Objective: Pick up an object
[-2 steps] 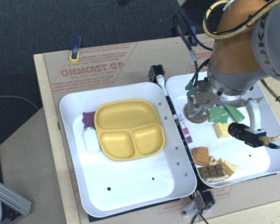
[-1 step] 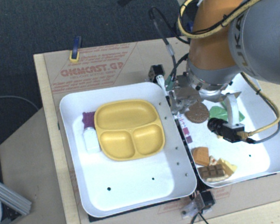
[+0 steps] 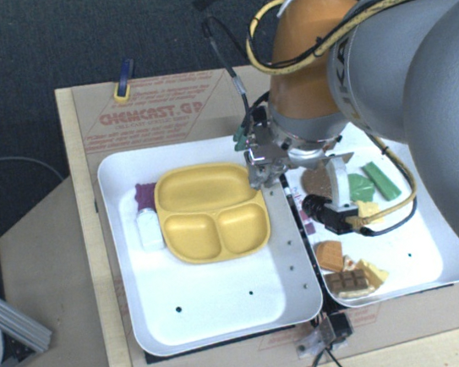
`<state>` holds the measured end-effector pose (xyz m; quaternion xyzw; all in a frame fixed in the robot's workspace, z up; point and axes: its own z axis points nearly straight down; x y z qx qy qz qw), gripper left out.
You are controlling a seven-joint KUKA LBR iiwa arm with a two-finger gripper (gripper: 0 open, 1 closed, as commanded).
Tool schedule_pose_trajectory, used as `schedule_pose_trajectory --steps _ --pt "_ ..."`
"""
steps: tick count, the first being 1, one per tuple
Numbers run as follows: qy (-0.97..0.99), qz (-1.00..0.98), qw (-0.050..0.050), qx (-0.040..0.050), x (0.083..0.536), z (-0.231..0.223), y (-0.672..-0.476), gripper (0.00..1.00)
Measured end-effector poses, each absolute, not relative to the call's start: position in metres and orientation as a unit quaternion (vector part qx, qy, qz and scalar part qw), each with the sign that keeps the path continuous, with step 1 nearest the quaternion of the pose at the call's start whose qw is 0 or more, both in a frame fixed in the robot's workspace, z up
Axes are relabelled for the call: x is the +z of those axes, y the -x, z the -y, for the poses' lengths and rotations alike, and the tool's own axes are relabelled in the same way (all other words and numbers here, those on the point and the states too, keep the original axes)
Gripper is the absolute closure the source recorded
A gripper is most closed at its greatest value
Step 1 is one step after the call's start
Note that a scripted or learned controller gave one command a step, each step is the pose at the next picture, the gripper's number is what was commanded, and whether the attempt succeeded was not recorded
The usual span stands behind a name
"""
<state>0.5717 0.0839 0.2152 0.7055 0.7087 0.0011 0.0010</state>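
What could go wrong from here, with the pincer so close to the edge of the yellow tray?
1. The pincer is at the right rim of the yellow tray, next to the left bin's wall. It may strike the rim or the wall instead of grasping.
2. The tray is wide, so it may only be pushed and slide into the white bottle and the purple object on its left.

Single camera above bench [image 3: 95,267], slanted downward (fairly close), both bins [image 3: 217,301] framed
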Motion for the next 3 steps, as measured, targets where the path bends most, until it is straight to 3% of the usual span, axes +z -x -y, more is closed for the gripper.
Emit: schedule_pose_trajectory --steps 2,3 --pt "-0.707 -0.707 0.002 0.0012 0.232 -0.079 -0.576 1.00" --pt "-0.707 -0.708 -0.002 -0.0018 0.215 -0.090 -0.569 1.00"
